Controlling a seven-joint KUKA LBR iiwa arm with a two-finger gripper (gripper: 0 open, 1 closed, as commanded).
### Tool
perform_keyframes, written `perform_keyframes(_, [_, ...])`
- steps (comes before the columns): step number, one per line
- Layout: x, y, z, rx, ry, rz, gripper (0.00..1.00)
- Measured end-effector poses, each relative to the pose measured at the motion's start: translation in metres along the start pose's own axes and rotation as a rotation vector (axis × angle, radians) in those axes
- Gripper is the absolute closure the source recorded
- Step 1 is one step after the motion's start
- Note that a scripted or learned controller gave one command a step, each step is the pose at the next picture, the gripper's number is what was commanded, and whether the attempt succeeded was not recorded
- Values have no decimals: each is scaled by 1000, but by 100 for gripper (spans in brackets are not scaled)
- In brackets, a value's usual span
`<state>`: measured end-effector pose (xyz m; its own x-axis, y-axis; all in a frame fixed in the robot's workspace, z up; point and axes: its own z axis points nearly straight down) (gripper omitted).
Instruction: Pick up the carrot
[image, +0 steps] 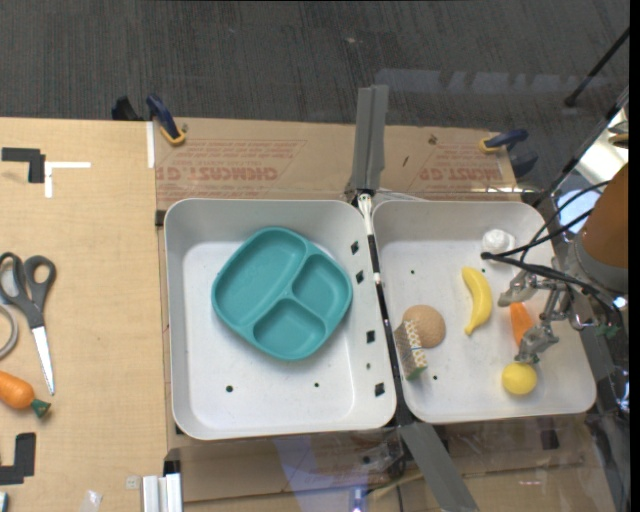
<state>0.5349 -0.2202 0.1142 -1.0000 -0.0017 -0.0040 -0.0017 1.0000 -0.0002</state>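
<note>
Widest of all, a pale wooden surface (90, 250) across the left side, with a sheet of brown printed cardboard (260, 165) laid over its right part. On that cardboard, two shallow white bins touching along their inner walls: the left bin (190, 330) and the right bin (440, 395). At the right edge, reaching in over the right bin, the grey arm (610, 235) with dark cables looping off it. In the middle of the left bin, lying flat and turned at a slant, a teal plate (283, 292) with three compartments. Low over the right half of the right bin, the pincer (537, 322), a tangle of pale metal; impossible to tell from this slant how wide or narrow its opening. On the bare wood at far left, grey-handled scissors (30, 300), blades pointing down the view, and below them an orange toy with a green end (15, 390). In the right bin, left of the pincer, a yellow banana (478, 298) standing lengthwise, apart from the rest. Near the bin's left wall, a brown round ball (424, 325) touching a small ribbed block (411, 352). Right at the pincer's left side, the carrot (520, 320), a short orange piece on the bin floor, partly covered by the metal; impossible to tell whether gripped or just beside. Just below the pincer, a lemon (519, 379). Near the bin's far wall, a small white piece (497, 241). On the cardboard's far edge, two blue clamps (165, 118), well apart.
</note>
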Motion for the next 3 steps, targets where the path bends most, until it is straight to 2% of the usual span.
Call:
perform_keyframes(1, [-22, -1, 21, 0, -3, 45, 0])
perform_keyframes(2, [-24, 0, 10, 1, -9, 44, 100])
perform_keyframes(3, [52, -1, 21, 0, 0, -125, 100])
